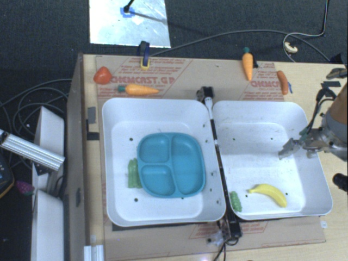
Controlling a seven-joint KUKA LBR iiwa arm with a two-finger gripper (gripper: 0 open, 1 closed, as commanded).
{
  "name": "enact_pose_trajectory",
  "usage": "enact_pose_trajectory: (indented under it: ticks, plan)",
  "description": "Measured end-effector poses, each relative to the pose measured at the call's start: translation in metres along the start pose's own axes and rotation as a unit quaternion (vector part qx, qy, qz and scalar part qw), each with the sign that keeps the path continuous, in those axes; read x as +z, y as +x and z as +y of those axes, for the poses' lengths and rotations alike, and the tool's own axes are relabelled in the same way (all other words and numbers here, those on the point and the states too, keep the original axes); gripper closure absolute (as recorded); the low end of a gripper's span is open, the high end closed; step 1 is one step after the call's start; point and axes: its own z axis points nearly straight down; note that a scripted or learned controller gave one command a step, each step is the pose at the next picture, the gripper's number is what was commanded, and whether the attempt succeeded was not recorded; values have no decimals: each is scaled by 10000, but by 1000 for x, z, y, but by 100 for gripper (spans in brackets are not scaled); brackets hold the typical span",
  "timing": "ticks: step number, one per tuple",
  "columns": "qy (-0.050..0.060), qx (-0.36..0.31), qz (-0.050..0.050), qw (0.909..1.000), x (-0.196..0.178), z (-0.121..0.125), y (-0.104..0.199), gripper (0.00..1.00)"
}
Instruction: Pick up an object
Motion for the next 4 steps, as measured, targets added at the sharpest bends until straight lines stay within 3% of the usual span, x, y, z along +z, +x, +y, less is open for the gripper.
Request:
enact_pose_trajectory:
  ticks: [1,2,3,4]
  plan:
    - [6,1,11,10000,78,-42,18,0]
    - [-6,-20,17,10000,72,64,86,0]
    - [-5,-17,2,10000,67,138,49,0]
    - [-3,-20,7,10000,39,108,82,0]
